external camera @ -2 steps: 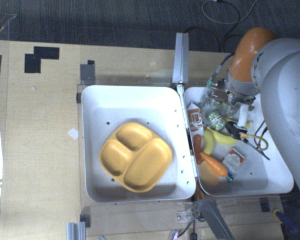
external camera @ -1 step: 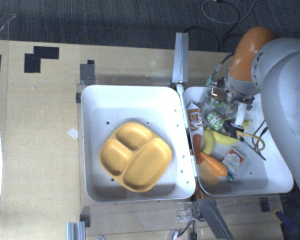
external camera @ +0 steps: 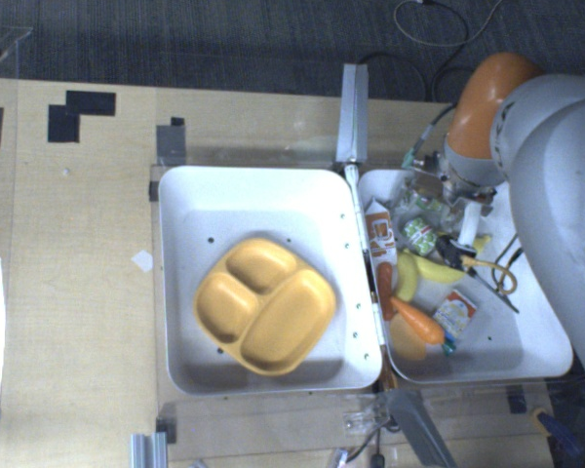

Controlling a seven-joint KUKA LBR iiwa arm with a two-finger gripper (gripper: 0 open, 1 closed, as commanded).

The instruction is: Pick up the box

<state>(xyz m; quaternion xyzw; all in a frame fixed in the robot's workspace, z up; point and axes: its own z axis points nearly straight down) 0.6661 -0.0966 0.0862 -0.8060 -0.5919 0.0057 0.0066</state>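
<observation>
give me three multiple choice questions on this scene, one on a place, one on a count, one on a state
1. Where is the yellow tray?
A) in the left bin
B) on the bench outside the bins
C) on the floor

2. How many compartments does the tray have?
A) two
B) three
C) five

3. How is the box placed?
A) lifted clear above the bench
B) lying in the right bin along its left wall
C) standing upright on the tray

Answers:
1 A: the tray sits inside the left bin's white walls.
2 B: three hollows show, two smaller and one larger.
3 B: the box rests against the left wall, beside a banana and a carrot.
</observation>
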